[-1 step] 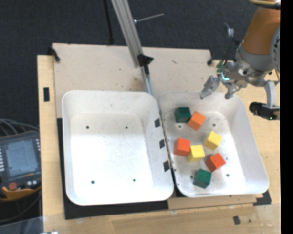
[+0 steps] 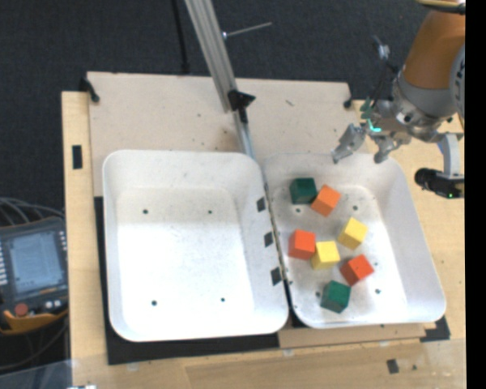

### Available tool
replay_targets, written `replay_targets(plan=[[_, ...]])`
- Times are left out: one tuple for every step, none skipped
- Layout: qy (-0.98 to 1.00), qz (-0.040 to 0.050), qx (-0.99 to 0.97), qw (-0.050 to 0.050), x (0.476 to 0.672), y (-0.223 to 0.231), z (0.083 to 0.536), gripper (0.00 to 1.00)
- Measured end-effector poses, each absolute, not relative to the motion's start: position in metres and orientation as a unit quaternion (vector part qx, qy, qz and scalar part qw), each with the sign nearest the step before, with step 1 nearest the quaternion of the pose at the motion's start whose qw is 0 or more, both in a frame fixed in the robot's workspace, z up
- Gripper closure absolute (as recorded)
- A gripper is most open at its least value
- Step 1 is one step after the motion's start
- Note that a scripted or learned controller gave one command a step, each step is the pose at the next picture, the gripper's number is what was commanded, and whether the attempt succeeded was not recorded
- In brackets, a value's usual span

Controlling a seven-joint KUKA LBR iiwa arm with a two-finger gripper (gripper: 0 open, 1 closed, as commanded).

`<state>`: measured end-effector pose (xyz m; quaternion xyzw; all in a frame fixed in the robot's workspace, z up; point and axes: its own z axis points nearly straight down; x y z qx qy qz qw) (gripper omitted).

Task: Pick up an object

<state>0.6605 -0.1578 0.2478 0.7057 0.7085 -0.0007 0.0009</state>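
Observation:
The right bin [image 2: 413, 241] holds several small cubes: a dark green one [image 2: 303, 190] beside an orange one [image 2: 326, 200] at the back, a yellow one [image 2: 353, 232], a red-orange one [image 2: 303, 243] touching another yellow one [image 2: 326, 254], a red one [image 2: 357, 269] and a green one [image 2: 336, 296] at the front. My gripper [image 2: 363, 147] hangs over the bin's back right corner, above and to the right of the cubes. Its two fingers are spread apart and open, with nothing between them.
The left bin [image 2: 186, 245] lies beside the right one, a divider with black clips between them. A slanted metal pole [image 2: 215, 47] rises behind the bins. A teach pendant [image 2: 28, 266] sits off the bench at the left.

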Motion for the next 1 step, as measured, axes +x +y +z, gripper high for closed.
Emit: replay_targets(plan=[[0.709, -0.0018, 0.705, -0.001, 0.6696, -0.1601, 0.1923, 0.0]])
